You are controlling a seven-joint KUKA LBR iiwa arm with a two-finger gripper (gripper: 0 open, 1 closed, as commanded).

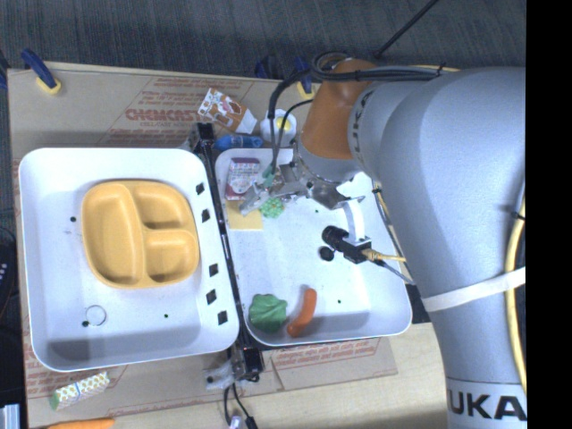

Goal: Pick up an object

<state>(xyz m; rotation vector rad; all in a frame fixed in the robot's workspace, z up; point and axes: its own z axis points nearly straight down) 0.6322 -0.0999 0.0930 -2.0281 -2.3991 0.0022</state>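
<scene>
Objects crowd the right bin's [357,324] far corner under the end effector [275,189], its grip impossible to judge.

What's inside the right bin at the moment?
In the right bin: a green toy and an orange carrot-like piece near the front, plus a cluttered pile at the back. The arm covers the bin's right side.

2 white bins [36,239], 1 yellow tray [138,231], 1 green obj [267,311], 1 orange carrot [304,311]
</scene>
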